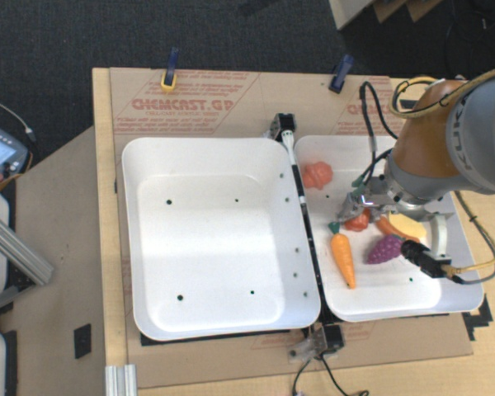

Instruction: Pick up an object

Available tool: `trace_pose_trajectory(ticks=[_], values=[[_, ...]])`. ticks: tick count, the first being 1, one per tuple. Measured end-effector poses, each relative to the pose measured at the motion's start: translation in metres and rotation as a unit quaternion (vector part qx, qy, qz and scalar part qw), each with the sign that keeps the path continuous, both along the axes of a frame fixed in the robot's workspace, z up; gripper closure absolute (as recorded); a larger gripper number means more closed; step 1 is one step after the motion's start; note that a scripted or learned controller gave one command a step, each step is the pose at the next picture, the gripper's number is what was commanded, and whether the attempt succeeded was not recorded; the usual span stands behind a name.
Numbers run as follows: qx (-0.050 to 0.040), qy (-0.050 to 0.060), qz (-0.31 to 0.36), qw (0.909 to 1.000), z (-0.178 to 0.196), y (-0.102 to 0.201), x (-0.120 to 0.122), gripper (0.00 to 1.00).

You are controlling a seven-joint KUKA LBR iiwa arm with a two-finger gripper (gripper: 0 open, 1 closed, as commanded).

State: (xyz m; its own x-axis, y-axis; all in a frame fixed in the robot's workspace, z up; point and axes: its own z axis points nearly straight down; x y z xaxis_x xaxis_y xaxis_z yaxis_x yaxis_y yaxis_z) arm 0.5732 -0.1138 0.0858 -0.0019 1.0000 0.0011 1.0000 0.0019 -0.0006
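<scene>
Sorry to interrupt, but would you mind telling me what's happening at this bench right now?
A grey and orange robot arm is reaching into the right bin, trying to pick up one of the toy foods there. Its claw is low over a small red item, beside a carrot, purple grapes, a yellow piece and a pink piece. Nothing looks lifted yet. The left bin sits alongside.

grey arm (pixel 466 139) lowered, hand (pixel 352 211) down

bench (pixel 231 97): cardboard-covered | 2 white bins: left bin (pixel 148 246), right bin (pixel 396 299), side by side
</scene>
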Motion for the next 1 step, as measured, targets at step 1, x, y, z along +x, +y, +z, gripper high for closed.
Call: trace_pose_trajectory(ticks=[1], values=[[-0.0001, -0.005, 0.003, 1.0, 0.1051, 0.0853, 0.023, 1.0]])
